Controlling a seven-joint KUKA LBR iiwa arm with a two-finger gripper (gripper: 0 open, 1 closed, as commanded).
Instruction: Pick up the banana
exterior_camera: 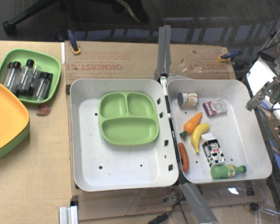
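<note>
The yellow banana (199, 135) lies in the right bin (252, 139), near its middle, curved and pointing down toward the front. An orange carrot (192, 123) touches its upper left end, and a small black-and-white carton (212, 152) lies against its right side. The gripper (260, 98) shows as a grey piece at the view's right edge, over the right bin's far right rim and well to the right of the banana. Nothing shows between its fingers.
The right bin also holds a small can (188, 99), a purple box (214, 107), a red sausage (183, 156) and a green bottle (227, 171). A green divided plate (129, 117) sits in the left bin (84, 162). Orange plates (4, 120) and a green tray of vials (28, 76) stand at the left.
</note>
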